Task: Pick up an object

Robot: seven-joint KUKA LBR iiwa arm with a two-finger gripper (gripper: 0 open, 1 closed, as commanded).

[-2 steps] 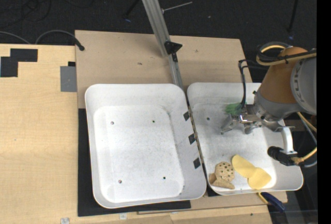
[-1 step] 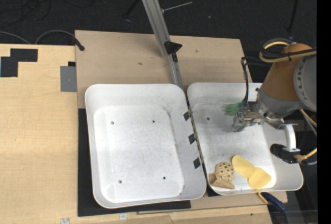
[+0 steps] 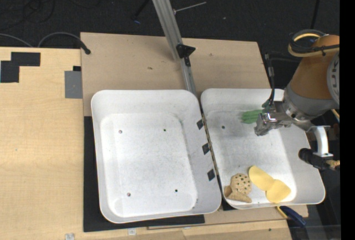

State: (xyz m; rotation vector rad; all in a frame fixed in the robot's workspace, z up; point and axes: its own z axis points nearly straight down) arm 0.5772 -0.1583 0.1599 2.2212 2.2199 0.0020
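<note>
The green object [image 3: 250, 117] lay in the right bin [image 3: 244, 172], up near its far edge, and our hand [image 3: 266, 122] hung just beside it on the right, low over the bin floor. At this slant we could not tell whether the hand was released or clenched, nor whether the green thing sat between its tips or merely alongside them; it appeared blurred and partly hidden by the wrist.

Toward the near edge of the same bin sat a yellow object [image 3: 269, 183] and, touching it on the left, a tan speckled piece [image 3: 239, 186]. The left bin [image 3: 105, 106] sat alongside, the two sharing a middle rim.

We judged the step to be the close on the green item. To do it well, we would centre the hand squarely over the object before closing, keep clear of the bin wall just behind it, and lift straight up and slowly, since a light thing could slip or be nudged aside.

We could read no brand, label or writing anywhere on the objects, bins or surface [image 3: 44, 144].
</note>
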